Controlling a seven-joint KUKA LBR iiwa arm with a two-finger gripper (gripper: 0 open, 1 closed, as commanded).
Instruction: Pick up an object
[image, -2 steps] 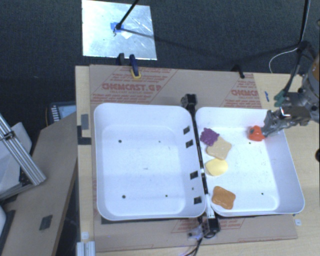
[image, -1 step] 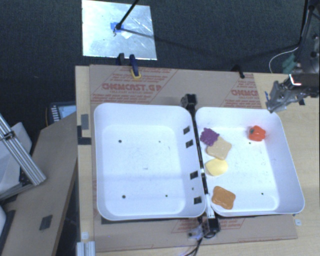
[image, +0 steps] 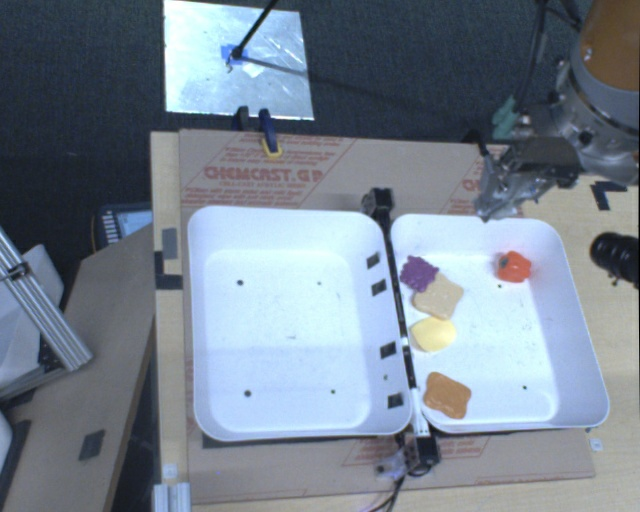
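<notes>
Several small things lie in the right bin. A purple grape-like piece sits near the divider, with a pale tan bread-like slice just below it and a yellow rounded piece under that. An orange-brown toast-like piece lies near the bin's front left corner. An orange-red piece sits alone at the bin's far right. My gripper hangs over the right bin's far rim, above and left of the orange-red piece, with nothing seen between its fingers.
The left bin stands beside the right one, joined by a black clipped divider. A cardboard sheet lies under both bins. A shiny metal plate lies beyond the bench at the back.
</notes>
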